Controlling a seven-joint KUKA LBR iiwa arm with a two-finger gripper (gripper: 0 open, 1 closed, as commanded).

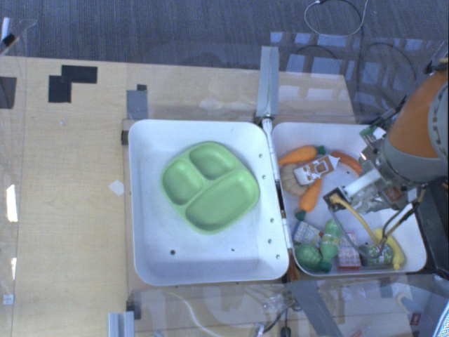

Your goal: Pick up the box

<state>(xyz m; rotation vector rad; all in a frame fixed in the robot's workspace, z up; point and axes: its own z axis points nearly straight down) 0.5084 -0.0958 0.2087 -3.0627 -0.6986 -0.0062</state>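
Note:
A small white and orange box (318,168) lies flat near the back of the right bin (351,133), between two carrots. The gripper (377,246) hangs low over the bin's front right corner, to the right of the box and nearer the front, among small items. Nothing can be seen held in it. The grey wrist with its orange band (421,128) covers the bin's right side.
An orange carrot (298,154) lies behind the box and another (310,195) in front of it. Green toys (317,250), a small pink packet (349,258) and a yellow banana (394,253) crowd the front. The left bin (147,209) holds a green divided plate (210,187).

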